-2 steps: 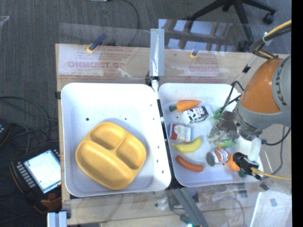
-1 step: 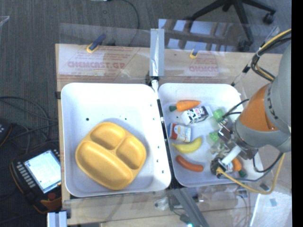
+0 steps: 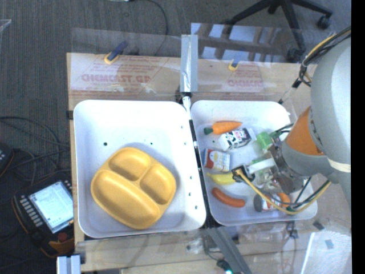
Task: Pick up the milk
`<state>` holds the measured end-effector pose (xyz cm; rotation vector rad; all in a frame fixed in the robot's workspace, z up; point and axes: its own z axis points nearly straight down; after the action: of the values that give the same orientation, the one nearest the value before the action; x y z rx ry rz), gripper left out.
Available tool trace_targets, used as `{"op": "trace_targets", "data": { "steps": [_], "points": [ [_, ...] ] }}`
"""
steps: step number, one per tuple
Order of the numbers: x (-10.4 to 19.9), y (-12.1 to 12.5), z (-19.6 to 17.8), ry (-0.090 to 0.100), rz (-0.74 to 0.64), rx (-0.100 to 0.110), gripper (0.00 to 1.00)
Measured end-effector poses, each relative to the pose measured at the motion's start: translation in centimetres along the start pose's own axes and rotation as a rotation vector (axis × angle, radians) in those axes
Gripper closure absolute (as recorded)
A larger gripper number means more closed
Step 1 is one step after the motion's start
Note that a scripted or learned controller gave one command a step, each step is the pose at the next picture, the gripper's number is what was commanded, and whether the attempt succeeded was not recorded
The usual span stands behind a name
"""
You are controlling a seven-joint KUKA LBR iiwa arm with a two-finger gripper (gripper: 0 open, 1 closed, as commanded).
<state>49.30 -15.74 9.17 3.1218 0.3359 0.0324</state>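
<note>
camera view: milk lying free in the right bin, gripper low beside it

seen in the right bin point(image 3: 285, 116), toward its far half: milk point(image 3: 236, 137), a small white carton with black patches, tipped on its side. not lifted, not gripped; resting on the bin floor. touching or nearly touching the carrot point(image 3: 226, 127) just behind it. lying loose and slantwise among its neighbours, probably as dropped rather than arranged, so likely to slide or roll when nudged.

just nearer than the milk: a small white packet with a red label point(image 3: 217, 160). below that a banana point(image 3: 222, 178), then a reddish sausage point(image 3: 228, 197) near the front wall. to the right of the milk, a green item point(image 3: 264, 139), close against the arm.

hanging low over the right half of that bin: gripper point(image 3: 267, 178), wrapped in yellow and black cables, under the orange wrist band point(image 3: 302, 138). placed near the milk but to its front right, not over it. whether spread or closed: cannot tell, hidden by cables and housing. nothing visibly held.

across the divider, in the left bin point(image 3: 91, 119): a yellow compartment tray point(image 3: 134, 186), alone, well apart from the milk.

judged stage: approach, with the grasp not yet made. next move likely to need a shift toward the far left and care not to catch the carrot or the green item.
</note>
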Motion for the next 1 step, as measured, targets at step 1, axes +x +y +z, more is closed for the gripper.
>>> {"op": "trace_targets", "data": {
  "steps": [1],
  "points": [
    [0.73,-4.96,0.04,-0.005,0.016,-0.012,1.0]
  ]
}}
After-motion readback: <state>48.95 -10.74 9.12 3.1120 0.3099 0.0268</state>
